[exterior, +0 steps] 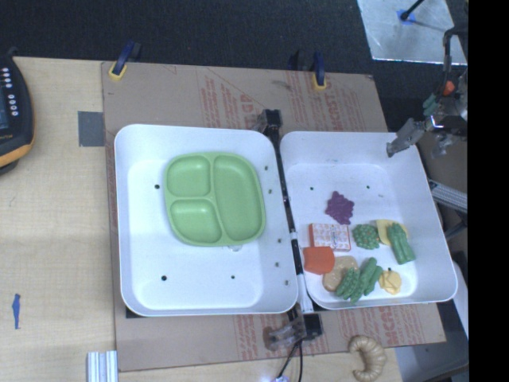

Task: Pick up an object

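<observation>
Purple piece lying alone on the bare floor of the right bin, apart from the heap of green, yellow and orange items crowding the near corner; tool hovering at the bin's far right rim, carrying nothing visible, its opening impossible to tell; favouring the isolated piece, centring directly over it, descending straight, avoiding the rim and the packed cluster; green plate sitting in the left bin, unneeded.

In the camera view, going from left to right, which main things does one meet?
Black and orange controller → blue mark → grey tape square → left bin → green divided plate → purple toy → green broccoli toy → green pickle toy → gripper
</observation>
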`<action>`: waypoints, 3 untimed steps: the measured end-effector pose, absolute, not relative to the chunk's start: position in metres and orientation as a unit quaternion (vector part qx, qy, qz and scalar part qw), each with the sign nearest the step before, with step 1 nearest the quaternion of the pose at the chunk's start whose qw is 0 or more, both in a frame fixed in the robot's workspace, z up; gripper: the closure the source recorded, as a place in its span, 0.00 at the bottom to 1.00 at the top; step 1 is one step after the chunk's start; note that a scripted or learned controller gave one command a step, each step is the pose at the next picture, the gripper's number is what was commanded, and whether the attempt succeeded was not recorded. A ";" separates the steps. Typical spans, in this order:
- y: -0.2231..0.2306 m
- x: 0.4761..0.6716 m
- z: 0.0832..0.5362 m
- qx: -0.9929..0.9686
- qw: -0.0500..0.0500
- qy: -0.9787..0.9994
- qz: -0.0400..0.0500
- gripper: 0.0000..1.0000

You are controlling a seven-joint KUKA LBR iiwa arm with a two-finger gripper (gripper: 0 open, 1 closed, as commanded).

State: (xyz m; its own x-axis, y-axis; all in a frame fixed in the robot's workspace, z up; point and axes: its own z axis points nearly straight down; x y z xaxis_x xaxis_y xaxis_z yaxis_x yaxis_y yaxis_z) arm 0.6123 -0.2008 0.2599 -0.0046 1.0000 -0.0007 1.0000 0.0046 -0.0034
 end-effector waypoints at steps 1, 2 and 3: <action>-0.140 0.627 0.152 -0.703 0.006 -0.711 0.003 0.00; -0.103 0.595 0.089 -0.704 0.003 -0.711 0.003 0.00; -0.106 0.597 0.103 -0.705 0.000 -0.710 0.002 1.00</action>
State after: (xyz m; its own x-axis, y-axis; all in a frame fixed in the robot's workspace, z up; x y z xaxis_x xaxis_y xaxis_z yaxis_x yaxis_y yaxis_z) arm 0.5969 -0.1062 0.1031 -0.0070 1.0000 -0.0024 1.0000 0.0070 -0.0035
